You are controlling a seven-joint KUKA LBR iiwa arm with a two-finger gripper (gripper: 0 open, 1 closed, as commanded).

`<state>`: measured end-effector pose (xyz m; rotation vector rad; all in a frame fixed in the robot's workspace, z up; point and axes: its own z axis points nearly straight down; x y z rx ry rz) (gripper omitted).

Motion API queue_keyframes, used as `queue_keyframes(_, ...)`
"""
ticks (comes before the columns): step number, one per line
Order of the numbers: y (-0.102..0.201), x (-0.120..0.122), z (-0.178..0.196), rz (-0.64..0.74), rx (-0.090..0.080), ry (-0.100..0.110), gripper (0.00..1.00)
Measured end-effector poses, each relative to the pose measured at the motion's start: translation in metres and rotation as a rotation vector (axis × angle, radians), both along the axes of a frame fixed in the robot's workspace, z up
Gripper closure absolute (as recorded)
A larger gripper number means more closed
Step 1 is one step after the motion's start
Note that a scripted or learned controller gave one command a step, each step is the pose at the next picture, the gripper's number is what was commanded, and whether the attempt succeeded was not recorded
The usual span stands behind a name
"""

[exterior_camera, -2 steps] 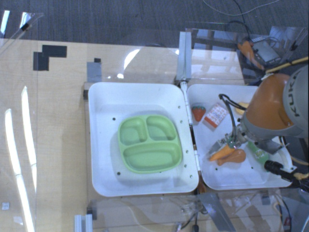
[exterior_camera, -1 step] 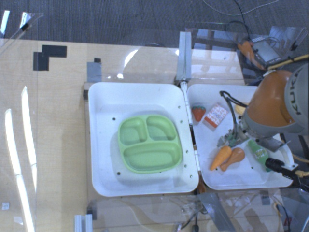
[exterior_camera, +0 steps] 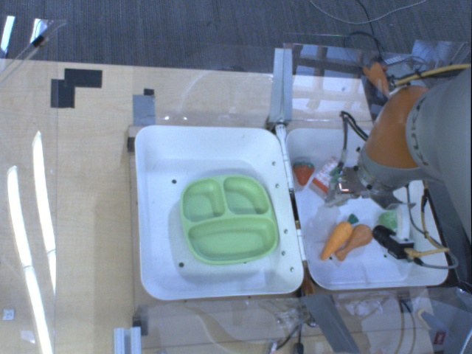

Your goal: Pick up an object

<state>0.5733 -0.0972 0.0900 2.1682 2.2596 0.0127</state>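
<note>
Low in the right bin (exterior_camera: pixel 369 270), the gripper (exterior_camera: pixel 341 188): open or closed, impossible to tell from this slant. Just left of it, touching or nearly so, a red and white packet (exterior_camera: pixel 322 179), print too small to read. Further left, near the bin wall, a red fruit (exterior_camera: pixel 304 172) with a green top. Below the gripper and apart from it, an orange carrot (exterior_camera: pixel 335 240) with a brownish root (exterior_camera: pixel 358 237) against it. Right of these, a small green piece (exterior_camera: pixel 388 218). Across the divider, in the left bin (exterior_camera: pixel 158 198), a green divided plate (exterior_camera: pixel 229 218).
</note>
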Motion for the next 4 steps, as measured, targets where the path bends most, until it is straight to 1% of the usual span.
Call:
queue_keyframes(1,-0.001,0.0,-0.001,-0.001,-0.002,-0.001,0.0)
queue_keyframes(2,-0.04,-0.083,-0.001,0.035,-0.003,0.001,0.0)
queue_keyframes(3,-0.038,-0.08,0.01,0.039,-0.002,-0.004,1.0)
queue_keyframes(4,0.052,-0.064,0.104,-0.007,0.001,0.005,1.0)
